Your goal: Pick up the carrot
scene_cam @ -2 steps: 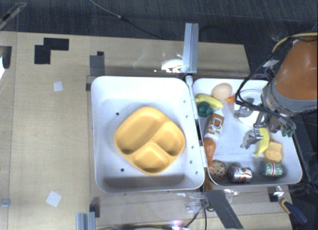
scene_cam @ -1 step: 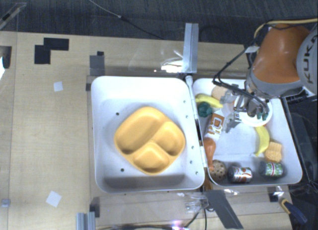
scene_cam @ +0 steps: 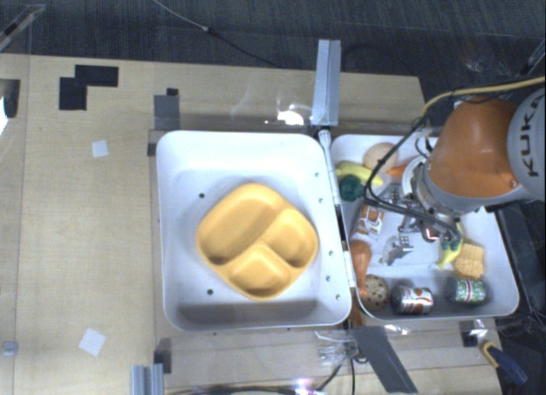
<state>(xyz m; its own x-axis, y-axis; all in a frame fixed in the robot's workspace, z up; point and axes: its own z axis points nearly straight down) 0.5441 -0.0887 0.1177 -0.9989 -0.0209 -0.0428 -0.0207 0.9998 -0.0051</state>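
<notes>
The carrot (scene_cam: 361, 258) is a short orange piece lying against the left wall of the right bin (scene_cam: 503, 287), toward the front. My gripper (scene_cam: 397, 248) hangs over the middle of that bin, just right of the carrot and apart from it. Nothing shows between its metal tips. The grey arm with its orange band (scene_cam: 473, 150) covers the bin's back right part.
A yellow divided plate (scene_cam: 258, 238) lies in the left bin (scene_cam: 183, 299). Around the gripper sit a green and yellow item (scene_cam: 351, 183), a small carton (scene_cam: 369, 221), a brown ball (scene_cam: 373, 287), two cans (scene_cam: 413, 299) (scene_cam: 467, 291), a cracker (scene_cam: 470, 258).
</notes>
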